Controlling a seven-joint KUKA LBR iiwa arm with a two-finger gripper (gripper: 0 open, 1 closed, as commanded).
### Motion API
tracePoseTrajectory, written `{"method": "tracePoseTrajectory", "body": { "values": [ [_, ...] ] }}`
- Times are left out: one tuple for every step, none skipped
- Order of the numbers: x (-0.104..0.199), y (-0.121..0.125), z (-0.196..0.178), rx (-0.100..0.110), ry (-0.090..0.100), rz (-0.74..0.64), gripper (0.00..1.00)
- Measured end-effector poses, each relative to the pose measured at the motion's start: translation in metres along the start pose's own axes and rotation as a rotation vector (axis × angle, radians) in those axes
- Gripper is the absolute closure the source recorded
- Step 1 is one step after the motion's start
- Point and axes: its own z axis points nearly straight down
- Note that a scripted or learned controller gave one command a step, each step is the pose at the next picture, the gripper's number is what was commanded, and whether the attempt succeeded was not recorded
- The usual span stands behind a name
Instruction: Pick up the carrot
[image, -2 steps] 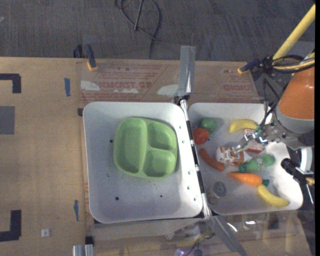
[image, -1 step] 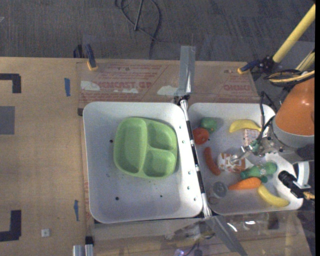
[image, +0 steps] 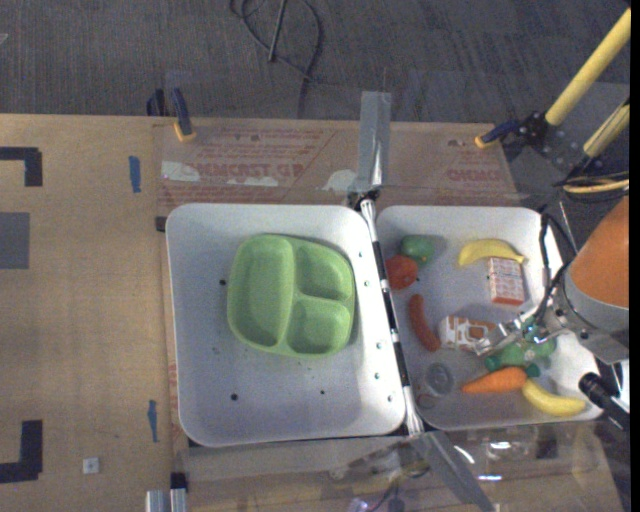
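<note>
Currently the orange toy carrot with green leafy top (image: 497, 379) lies flat on the floor of the right-hand white bin (image: 450, 222), near its front edge, just beside a yellow banana (image: 553, 401). The metal two-finger gripper (image: 522, 332) hovers just above its leafy end (open or closed: cannot tell). Pick not yet done; descent, grasp and lift remain.

Robot arm (image: 600, 285), entering at right: broad orange band above a grey wrist section, with a thin black cable looping along its left side. The two-finger gripper (image: 515, 335) is slender, metallic silver-grey.
</note>
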Motion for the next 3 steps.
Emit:
{"method": "tracePoseTrajectory", "body": {
  "values": [
    [0.005, -0.014, 0.018, 0.034, 0.020, -0.302, 0.00],
    [0.002, -0.012, 0.009, 0.031, 0.014, -0.296, 1.00],
    [0.033, -0.006, 0.017, 0.039, 0.010, 0.064, 1.00]
  ]
}}
